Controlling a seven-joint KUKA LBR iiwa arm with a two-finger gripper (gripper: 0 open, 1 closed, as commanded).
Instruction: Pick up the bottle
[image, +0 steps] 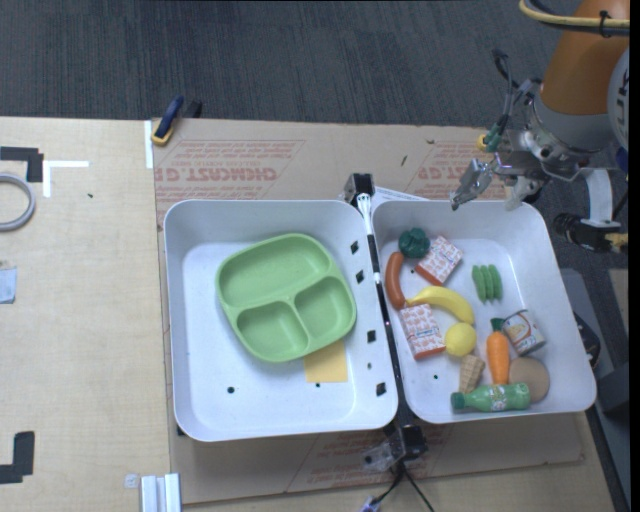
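A waffle cone (470, 374), a carrot (498, 357) and a brown egg-like ball (528, 379) crowd the green bottle (491, 399), which lies flat at the right bin's (556, 262) six-o'clock rim, cap pointing nine o'clock, well apart from the open, empty gripper (494, 186) hovering at twelve o'clock.

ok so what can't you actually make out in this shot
- Gripper, camera view: the fingers are too small and blurred to tell open from shut.
- Arm: cut off by the top and right edges.
- Bottle: label too small to read.
- Yellow card: partly hidden under the green plate.
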